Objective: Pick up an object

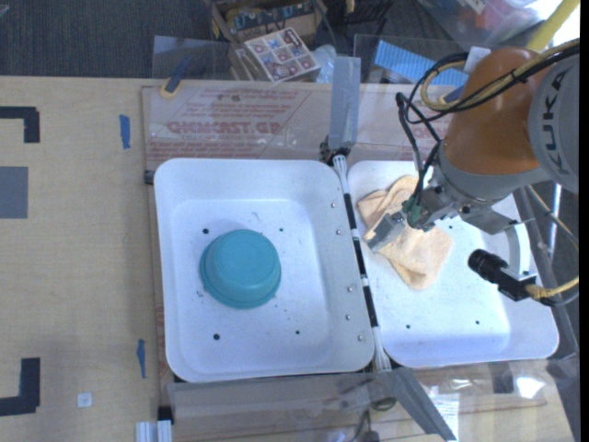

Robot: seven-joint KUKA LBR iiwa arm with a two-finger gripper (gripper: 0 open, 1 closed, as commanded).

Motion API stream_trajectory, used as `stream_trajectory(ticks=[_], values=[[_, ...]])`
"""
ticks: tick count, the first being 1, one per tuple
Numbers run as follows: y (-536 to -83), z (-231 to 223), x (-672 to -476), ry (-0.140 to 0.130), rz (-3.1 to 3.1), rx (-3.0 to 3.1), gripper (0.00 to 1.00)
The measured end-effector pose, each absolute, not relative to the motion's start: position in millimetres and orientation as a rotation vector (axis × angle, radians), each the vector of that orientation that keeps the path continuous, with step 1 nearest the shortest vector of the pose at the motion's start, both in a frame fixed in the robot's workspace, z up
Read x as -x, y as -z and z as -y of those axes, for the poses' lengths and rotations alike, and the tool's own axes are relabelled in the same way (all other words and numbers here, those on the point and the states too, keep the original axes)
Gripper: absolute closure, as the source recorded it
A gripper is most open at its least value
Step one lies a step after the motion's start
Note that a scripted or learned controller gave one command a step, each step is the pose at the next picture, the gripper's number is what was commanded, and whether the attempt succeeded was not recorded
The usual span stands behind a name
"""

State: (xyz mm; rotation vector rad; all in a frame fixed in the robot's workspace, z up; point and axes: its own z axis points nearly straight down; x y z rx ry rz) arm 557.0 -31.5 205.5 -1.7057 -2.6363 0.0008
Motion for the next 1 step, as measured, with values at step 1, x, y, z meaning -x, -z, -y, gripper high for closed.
stream_trajectory(ticks=[1], values=[[-184.8,43.5,-565.6,-0.001,2.573,1.799,0.0]])
